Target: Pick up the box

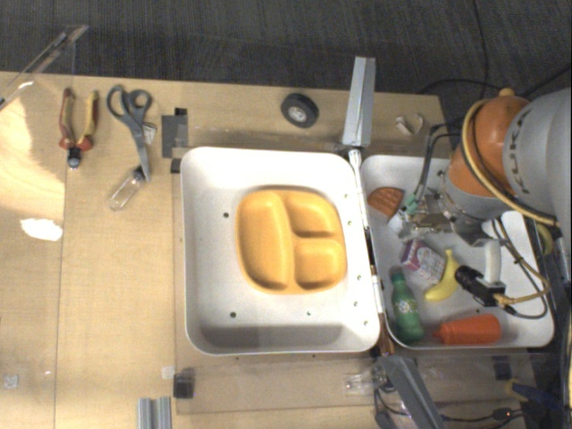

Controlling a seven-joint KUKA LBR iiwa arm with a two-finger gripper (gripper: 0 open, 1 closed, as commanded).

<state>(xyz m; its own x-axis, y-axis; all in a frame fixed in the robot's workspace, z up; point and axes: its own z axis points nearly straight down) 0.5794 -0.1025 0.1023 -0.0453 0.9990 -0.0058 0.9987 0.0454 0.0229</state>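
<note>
Yellow divided tray [291,239] in the left bin [206,239] well left of the claw [427,226], green bottle [406,298] below it, banana [442,281] and orange carrot [468,330] lower right, scissors [134,119], pliers [76,123] and tape roll [299,109] on the bench far upper left.

One fixed camera looks slantwise down on both bins [206,239].

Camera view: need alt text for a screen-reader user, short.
Overhead view of a grey robot arm with an orange band reaching from the right into the right white bin, its pincer low over a clutter of small items: a green bottle, a banana, an orange carrot-like piece. The left white bin holds a yellow divided tray.
</note>
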